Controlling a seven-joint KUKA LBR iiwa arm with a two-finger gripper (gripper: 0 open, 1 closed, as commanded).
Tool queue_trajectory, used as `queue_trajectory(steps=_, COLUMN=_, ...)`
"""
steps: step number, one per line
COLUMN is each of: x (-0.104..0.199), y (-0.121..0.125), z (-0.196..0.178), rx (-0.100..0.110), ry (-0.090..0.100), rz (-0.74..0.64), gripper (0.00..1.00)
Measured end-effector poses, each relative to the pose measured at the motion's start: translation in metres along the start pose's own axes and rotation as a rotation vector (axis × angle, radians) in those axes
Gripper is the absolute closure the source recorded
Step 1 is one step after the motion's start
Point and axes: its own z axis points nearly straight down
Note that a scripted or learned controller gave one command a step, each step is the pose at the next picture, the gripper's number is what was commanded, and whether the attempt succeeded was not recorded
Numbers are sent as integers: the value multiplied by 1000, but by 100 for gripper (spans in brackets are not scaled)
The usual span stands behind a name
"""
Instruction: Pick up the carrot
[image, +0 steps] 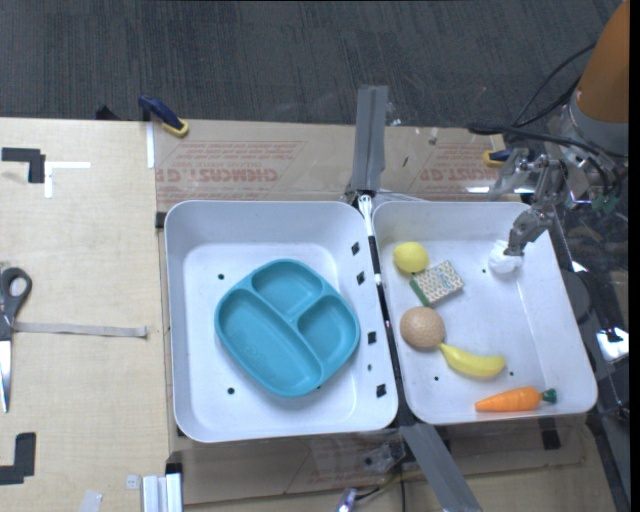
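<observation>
The carrot (513, 400) is orange with a green stub at its right end. It lies flat near the front right corner of the right bin (560, 300). My gripper (517, 243) hangs over the back right part of that bin, well behind the carrot and apart from it. Its tip is just above a small white object (504, 264) on the bin floor. Nothing shows held in it.
The right bin also holds a yellow banana (473, 361), a brown round item (423, 327), a lemon (410, 257) and a green checked block (437, 282). A blue divided plate (288, 327) lies in the left bin (190, 300). Scissors (10, 300) rest at the bench's far left.
</observation>
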Motion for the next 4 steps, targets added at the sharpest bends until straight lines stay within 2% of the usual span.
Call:
queue_trajectory(steps=1, x=57, y=48, z=116, rx=-1, ry=2, rz=100, gripper=0)
queue_trajectory(steps=2, x=128, y=99, z=78, rx=-1, ry=1, rz=140, gripper=0)
queue_trajectory(steps=3, x=132, y=156, z=79, rx=0, ry=3, rz=518, gripper=0)
queue_trajectory(steps=4, x=152, y=78, z=78, rx=0, ry=0, rz=327, gripper=0)
